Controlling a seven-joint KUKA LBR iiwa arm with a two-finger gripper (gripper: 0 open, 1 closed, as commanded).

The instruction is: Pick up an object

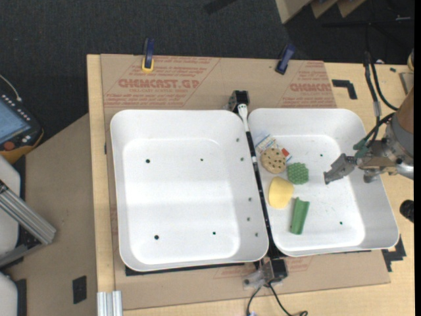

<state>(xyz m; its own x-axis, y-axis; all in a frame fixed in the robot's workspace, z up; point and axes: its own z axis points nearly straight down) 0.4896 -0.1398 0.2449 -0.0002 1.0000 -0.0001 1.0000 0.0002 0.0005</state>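
The right bin holds several small objects in its left half. A tan round cookie-like piece lies beside a small white packet. Just right of it sits a green bumpy ball. Below these are a yellow lump and a green cylinder. My gripper hangs over the middle of the right bin, a short way right of the green ball and apart from it. The arm reaches in from the right.
The left bin sits beside the right one on a cardboard sheet. Blue clamps hold the sheet's far edge. Black clips sit at the seam between the bins. Cables hang near the arm.
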